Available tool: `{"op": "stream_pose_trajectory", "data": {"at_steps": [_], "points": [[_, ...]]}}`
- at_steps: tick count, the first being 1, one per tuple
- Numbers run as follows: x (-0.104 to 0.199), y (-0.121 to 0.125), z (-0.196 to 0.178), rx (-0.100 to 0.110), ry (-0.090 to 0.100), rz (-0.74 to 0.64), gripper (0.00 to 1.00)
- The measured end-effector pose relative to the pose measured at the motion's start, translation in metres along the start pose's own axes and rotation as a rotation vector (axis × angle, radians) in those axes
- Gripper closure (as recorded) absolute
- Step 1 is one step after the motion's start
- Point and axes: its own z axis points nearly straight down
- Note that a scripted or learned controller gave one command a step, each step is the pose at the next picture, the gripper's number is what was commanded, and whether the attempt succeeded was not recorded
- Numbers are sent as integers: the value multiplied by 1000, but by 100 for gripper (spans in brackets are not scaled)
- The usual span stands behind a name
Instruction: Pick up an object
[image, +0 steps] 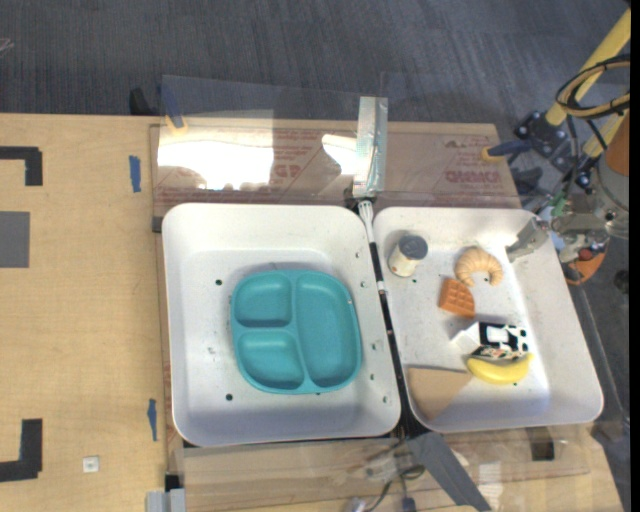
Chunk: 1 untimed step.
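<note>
Bright, even light; glare on plexiglass (260, 150) (slightly soft).

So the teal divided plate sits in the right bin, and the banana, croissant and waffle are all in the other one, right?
Not quite. The camera view shows the teal divided plate in the left bin, not the right. The banana, croissant and waffle are indeed together in the other one, the right bin.
</note>
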Motion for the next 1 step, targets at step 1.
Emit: {"op": "stream_pose_trajectory", "data": {"at_steps": [1], "points": [[39,57,-6,-3,-1,157,0]]}}
